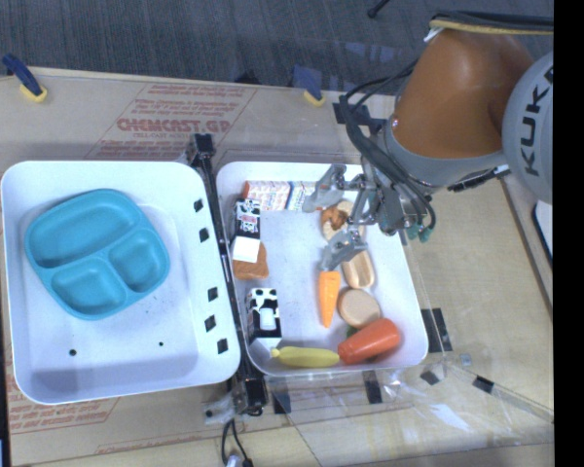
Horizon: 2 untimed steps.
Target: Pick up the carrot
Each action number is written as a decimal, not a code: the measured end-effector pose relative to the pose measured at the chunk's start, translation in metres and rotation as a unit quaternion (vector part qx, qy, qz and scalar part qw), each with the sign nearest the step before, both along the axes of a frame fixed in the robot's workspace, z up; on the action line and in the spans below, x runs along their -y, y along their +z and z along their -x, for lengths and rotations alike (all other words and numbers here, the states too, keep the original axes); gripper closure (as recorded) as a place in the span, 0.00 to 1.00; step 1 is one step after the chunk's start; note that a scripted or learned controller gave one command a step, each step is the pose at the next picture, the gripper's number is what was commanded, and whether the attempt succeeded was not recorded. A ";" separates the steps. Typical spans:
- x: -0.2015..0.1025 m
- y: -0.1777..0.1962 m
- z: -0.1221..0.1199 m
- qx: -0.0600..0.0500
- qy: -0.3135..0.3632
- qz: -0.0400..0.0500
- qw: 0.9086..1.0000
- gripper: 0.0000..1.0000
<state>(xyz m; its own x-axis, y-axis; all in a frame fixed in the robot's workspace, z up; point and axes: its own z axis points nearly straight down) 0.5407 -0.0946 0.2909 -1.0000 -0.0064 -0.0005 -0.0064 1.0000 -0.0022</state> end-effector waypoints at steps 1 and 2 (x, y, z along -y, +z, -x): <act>0.005 -0.125 0.028 -0.006 0.039 -0.002 0.999 0.00; 0.053 -0.199 0.031 0.000 -0.032 -0.001 0.999 0.00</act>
